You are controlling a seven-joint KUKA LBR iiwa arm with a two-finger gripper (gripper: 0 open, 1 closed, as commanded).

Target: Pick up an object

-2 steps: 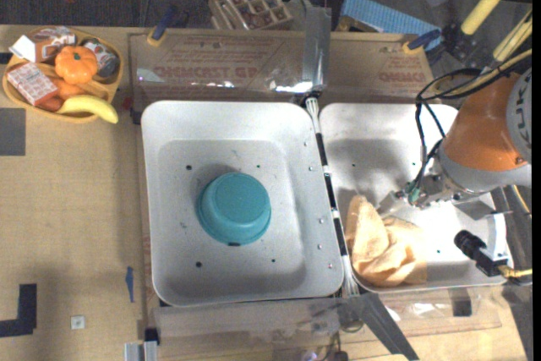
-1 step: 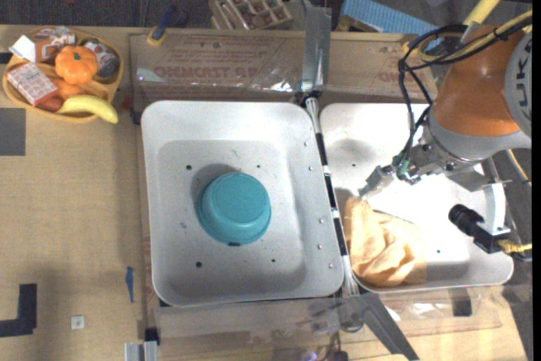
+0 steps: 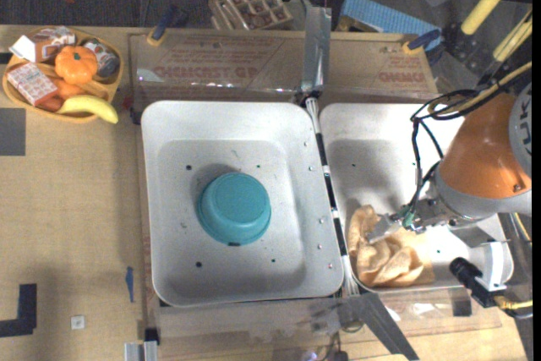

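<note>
The arm's jaws (image 3: 390, 224) rest on a tan cloth (image 3: 385, 254) in the right bin's (image 3: 372, 131) near-left corner, their grip impossible to tell; a teal bowl (image 3: 235, 207) sits mid-left bin (image 3: 169, 182).

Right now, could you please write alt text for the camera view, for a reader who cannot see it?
A grey and orange robot arm reaches from the right into the right white bin, its gripper low over a crumpled tan cloth near the bin's front-left corner. The left white bin holds a teal bowl turned upside down.
</note>
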